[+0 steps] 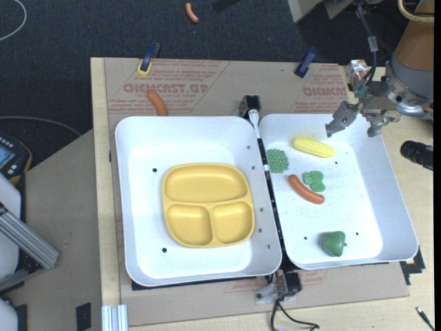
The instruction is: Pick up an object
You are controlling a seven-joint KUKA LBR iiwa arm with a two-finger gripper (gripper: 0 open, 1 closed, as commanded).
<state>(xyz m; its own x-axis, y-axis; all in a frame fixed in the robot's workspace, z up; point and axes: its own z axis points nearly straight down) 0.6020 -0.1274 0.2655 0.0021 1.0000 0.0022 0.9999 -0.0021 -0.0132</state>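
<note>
Tabletop [207, 74]: you have a brown cardboard sheet printed in red lettering under two shallow white bins set side by side, held by blue clamps [146, 58] at the far edge.

Left bin [138, 240]: you see a yellow three-compartment tray [207, 204] lying flat near its middle.

Right bin [386, 205]: you see five toy foods here. Arm [417, 54] reaches in from your right, its hand [356, 121] above the bin's far right corner, both fingers spread apart with nothing between them.

Items in the right bin, largest first:
- Yellow corn cob [313, 146], lying across the far part, just below and left of the hand, not touching it.
- Orange sausage [305, 189], lying at a slant near the bin's middle left.
- Round green ridged piece [277, 160], against the left wall, beside the divider between the bins.
- Green pepper [333, 243], near the front wall, well apart from the others.
- Small green broccoli piece [315, 180], touching the far side of the sausage.

Outside the bins you can note a second orange sausage [158, 103] on the cardboard behind the left bin, and another [191, 12] on the dark floor beyond.
</note>
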